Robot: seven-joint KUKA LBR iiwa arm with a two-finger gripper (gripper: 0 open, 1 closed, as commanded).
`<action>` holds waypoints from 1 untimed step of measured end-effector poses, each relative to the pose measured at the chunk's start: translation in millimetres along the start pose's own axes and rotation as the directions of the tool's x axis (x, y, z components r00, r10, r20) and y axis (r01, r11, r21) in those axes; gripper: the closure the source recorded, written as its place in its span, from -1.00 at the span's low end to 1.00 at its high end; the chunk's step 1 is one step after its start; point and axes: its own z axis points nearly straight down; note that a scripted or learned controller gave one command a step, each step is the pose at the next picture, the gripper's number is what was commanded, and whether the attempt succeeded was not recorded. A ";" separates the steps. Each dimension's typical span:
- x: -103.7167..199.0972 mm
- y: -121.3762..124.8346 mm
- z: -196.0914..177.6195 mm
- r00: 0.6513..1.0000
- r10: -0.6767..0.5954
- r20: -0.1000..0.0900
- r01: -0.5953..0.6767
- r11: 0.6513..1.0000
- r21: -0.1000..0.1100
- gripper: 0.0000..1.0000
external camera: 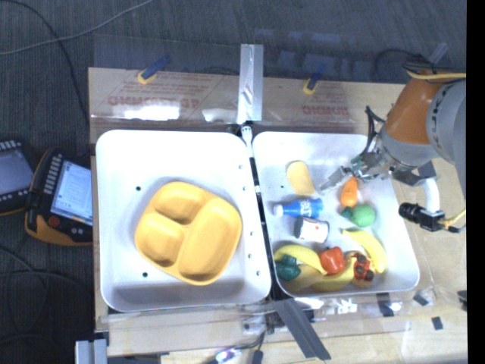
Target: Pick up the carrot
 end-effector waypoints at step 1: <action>-0.4 0.4 -7.8 1.000 -0.001 0.007 0.001 1.000 -0.003 1.00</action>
